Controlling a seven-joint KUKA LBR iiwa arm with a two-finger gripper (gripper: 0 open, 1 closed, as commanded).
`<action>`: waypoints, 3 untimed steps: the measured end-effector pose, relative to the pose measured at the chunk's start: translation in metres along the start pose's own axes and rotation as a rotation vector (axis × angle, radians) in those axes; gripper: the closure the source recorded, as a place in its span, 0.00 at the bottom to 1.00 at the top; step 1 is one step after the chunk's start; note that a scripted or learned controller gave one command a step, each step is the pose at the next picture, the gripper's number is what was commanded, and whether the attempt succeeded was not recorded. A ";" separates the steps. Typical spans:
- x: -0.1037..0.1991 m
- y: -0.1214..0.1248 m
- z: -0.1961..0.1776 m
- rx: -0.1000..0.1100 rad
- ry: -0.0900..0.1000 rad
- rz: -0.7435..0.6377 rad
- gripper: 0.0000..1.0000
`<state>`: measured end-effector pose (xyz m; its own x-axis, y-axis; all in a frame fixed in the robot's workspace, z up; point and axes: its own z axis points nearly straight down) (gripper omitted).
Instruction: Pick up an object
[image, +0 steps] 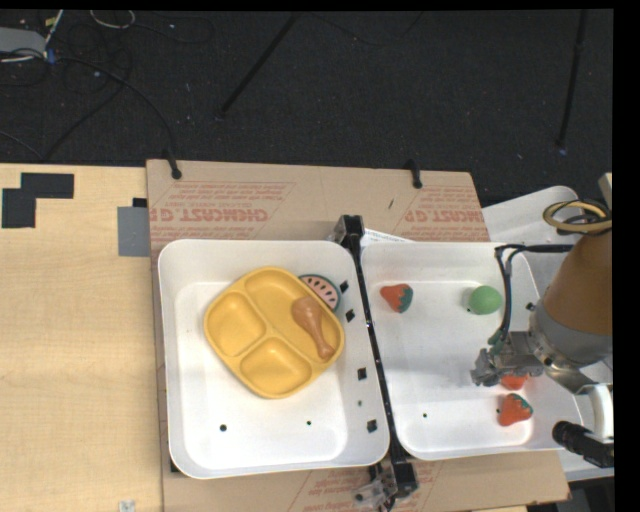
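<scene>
Your end effector (497, 364) low in right bin (440, 420), over small red object (513, 381); grip state: cannot tell. Nothing lifted; pick pending.

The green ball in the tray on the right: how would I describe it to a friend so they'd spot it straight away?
Find the right-hand white bin, the one the grey arm reaches into. Near its far edge, by the arm's black cable, lies the green ball. It is the one round, plain green thing there; the strawberry beside it and the strawberry nearer the gripper are red.
</scene>
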<state>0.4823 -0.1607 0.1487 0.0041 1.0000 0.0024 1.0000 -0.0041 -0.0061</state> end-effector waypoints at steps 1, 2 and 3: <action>0.000 -0.002 -0.042 -0.007 -0.003 -0.005 1.00; -0.001 -0.001 -0.085 -0.008 -0.003 -0.006 1.00; 0.053 0.005 -0.074 -0.003 0.000 -0.009 1.00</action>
<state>0.4875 -0.1076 0.2223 -0.0046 1.0000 0.0026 1.0000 0.0046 -0.0035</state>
